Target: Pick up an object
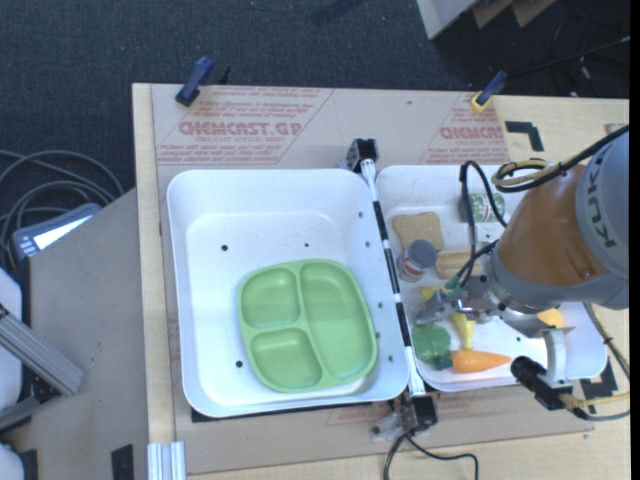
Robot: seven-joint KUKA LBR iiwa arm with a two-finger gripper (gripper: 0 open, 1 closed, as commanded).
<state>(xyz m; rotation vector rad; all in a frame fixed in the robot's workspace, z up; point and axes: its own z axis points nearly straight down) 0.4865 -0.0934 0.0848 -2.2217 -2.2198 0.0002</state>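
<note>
- Your grey arm with the orange band (545, 233) reached in from the right, over the right white bin (400, 183).
- Gripper (450, 303) sat low in that bin among the toys; whether it was open or closed on anything, you couldn't tell.
- Orange plastic carrot (480, 362) lay at the bin's near edge, just beside a green leafy toy vegetable (433, 344).
- Tan bread-slice toy (416, 228) lay farther back, a small grey-capped jar (415, 258) just in front of it.
- Yellow piece (461, 326) showed near the gripper, partly hidden.
- Left white bin (200, 203) held a light green three-compartment plastic tray (305, 323), flat.
</note>
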